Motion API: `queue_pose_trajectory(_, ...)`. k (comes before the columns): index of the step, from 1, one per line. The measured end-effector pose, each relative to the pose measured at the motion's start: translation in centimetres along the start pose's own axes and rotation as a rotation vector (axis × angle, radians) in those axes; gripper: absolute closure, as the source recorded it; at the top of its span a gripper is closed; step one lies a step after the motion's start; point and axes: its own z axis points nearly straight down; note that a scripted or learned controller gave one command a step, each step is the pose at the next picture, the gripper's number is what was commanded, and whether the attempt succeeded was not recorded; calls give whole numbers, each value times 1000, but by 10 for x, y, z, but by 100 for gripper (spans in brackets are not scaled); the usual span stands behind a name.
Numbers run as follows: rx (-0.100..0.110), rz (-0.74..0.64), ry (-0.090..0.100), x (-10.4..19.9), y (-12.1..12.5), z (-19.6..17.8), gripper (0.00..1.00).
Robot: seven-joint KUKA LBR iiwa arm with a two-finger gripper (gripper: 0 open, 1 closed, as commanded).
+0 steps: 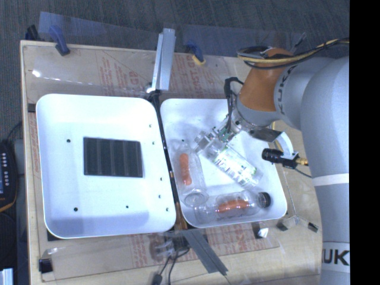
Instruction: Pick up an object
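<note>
One clear bottle (pixel 234 164) lies in the right bin (pixel 178 114), just below and right of the gripper (pixel 209 140), its long axis running diagonally away from the tool toward the bin's lower right. Whether it grips anything I cannot tell; the gripper looks to touch the bottle's upper-left end.

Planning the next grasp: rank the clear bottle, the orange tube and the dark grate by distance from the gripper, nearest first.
From the gripper:
1. Clear bottle, just below it in the right bin.
2. Orange tube, toward that bin's left side.
3. Dark grate, in the left bin.
</note>
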Motion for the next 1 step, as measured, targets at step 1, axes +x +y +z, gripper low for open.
queue_pose_trajectory(1, -4, 73, -3, -7, -1, -2, 0)
